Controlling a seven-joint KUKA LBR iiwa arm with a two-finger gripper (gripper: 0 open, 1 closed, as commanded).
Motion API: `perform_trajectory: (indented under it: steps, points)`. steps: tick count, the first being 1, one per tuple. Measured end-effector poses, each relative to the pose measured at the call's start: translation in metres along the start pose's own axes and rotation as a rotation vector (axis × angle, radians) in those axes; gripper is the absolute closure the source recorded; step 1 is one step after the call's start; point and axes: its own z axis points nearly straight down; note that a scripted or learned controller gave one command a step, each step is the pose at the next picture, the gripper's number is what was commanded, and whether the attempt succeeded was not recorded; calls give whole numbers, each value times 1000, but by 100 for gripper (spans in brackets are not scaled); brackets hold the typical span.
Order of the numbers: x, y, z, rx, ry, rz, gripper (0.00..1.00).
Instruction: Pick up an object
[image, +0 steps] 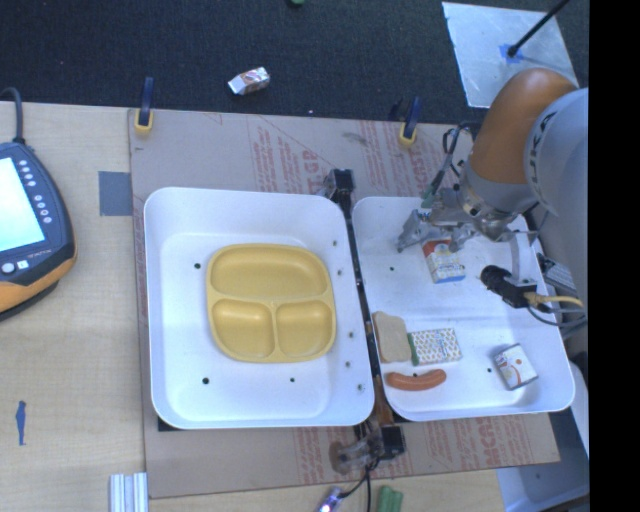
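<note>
Nearest in the right bin (560, 400) lay one sausage (416, 379), one small can (513, 366), one sponge (391, 337) and one patterned packet (436, 346). Farther back, my gripper (432, 232) hovered beside one carton (445, 262); whether clenched, I cannot tell. The left bin (170, 300) held one yellow tray (270, 301).

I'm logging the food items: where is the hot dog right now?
The hot dog lies in the right bin, near its front edge, just below the tan bread slice and the patterned packet, left of the small can.
</note>
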Motion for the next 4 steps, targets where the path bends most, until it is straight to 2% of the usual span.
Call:
perform_trajectory:
  steps: [1,2,3,4]
  points:
    - [-31,10,31,-2,-2,3,0]
    - [-1,-5,31,1,-1,0,0]
    - [10,10,31,-2,-1,1,0]
    - [-2,-5,31,1,-2,1,0]
